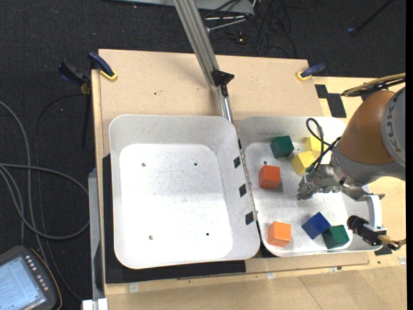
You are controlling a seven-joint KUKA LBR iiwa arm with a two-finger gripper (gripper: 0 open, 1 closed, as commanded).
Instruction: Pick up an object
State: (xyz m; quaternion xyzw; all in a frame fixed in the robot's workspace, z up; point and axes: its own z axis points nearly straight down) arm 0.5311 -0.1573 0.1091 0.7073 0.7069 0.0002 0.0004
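The gripper (306,189) hangs low in the right bin (293,253); whether it is spread or closed cannot be told. A yellow block (302,163) lies just beside it, red block (270,177) left, blue block (315,225) and orange block (279,234) nearer the front rim.

Lighting even and bright from overhead. My white bins (174,189) read slightly washed out, shadows soft and short. Focus mildly soft throughout; dark floor (45,37) beyond the surface (161,82) underexposed.
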